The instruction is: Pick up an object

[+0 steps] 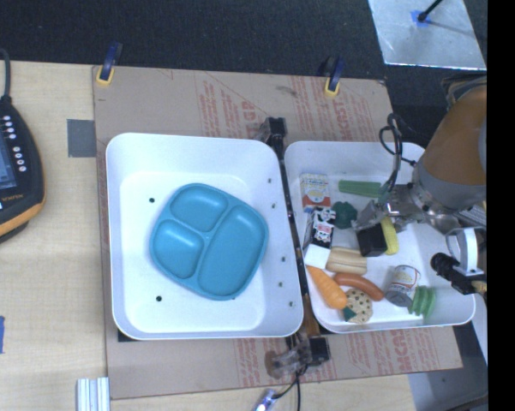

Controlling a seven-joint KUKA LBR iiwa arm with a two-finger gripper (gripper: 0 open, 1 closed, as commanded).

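Arm enters from 3 o'clock, low over the right bin (463, 315). Gripper (379, 229) sits near the bin's middle, right over a black block (371, 241) with a yellow piece (390, 237) just beside it. Cannot tell how the gripper is set, nor whether anything is caught in it

Toys in the right bin all look to be lying on the floor of it:
- carrot (329, 288) and sausage (360, 284) toward 7 o'clock
- cookie (356, 305) at 6 o'clock
- tin can (401, 282) and green piece (423, 301) toward 5 o'clock
- carton (314, 189) at 10 o'clock

Left bin (124, 229) holds a blue divided plate (209, 240), well apart from the arm

Judgement: reach done, gripper down at the pile; black block the likely target. Grasp not confirmed, lift not yet made. Most of the task is left
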